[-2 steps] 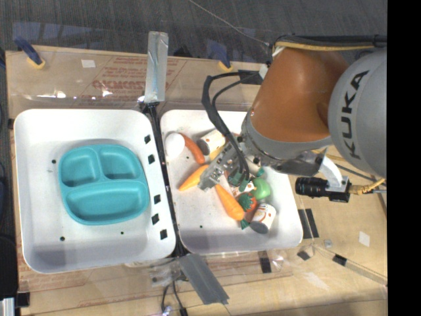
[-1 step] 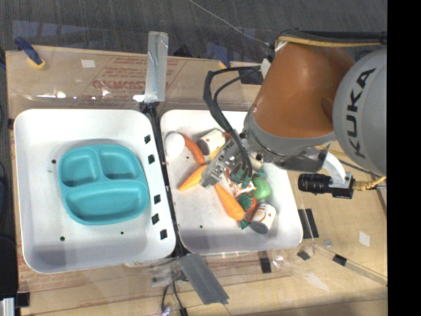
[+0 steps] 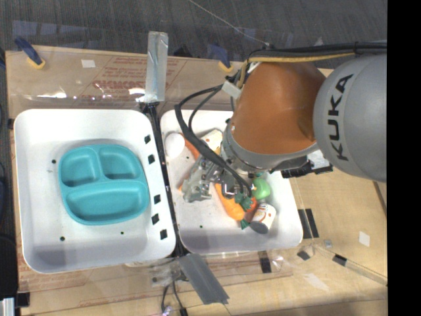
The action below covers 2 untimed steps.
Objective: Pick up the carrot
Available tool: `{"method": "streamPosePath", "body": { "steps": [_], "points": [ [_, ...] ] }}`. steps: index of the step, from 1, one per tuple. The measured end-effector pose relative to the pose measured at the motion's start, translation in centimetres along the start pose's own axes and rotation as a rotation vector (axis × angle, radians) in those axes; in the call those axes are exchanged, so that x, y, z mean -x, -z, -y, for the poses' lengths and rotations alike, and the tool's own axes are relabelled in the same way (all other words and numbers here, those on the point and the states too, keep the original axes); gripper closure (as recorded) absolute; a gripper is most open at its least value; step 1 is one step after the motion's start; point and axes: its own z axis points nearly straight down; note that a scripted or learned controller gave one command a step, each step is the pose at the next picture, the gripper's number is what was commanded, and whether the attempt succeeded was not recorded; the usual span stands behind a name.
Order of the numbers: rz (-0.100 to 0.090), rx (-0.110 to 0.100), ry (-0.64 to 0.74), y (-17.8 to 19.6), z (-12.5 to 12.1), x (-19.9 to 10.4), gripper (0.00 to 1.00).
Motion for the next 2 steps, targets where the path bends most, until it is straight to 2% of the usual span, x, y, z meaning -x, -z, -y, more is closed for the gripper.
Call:
{"method": "streamPosePath", "body": {
  "steps": [1,2],
  "points": [
    [0.005,-0.001,0.308,0.2,4.0,3.8,1.0],
    [0.008,-0.001,0.311,1.3,3.9,3.9,1.0]
  ]
}}
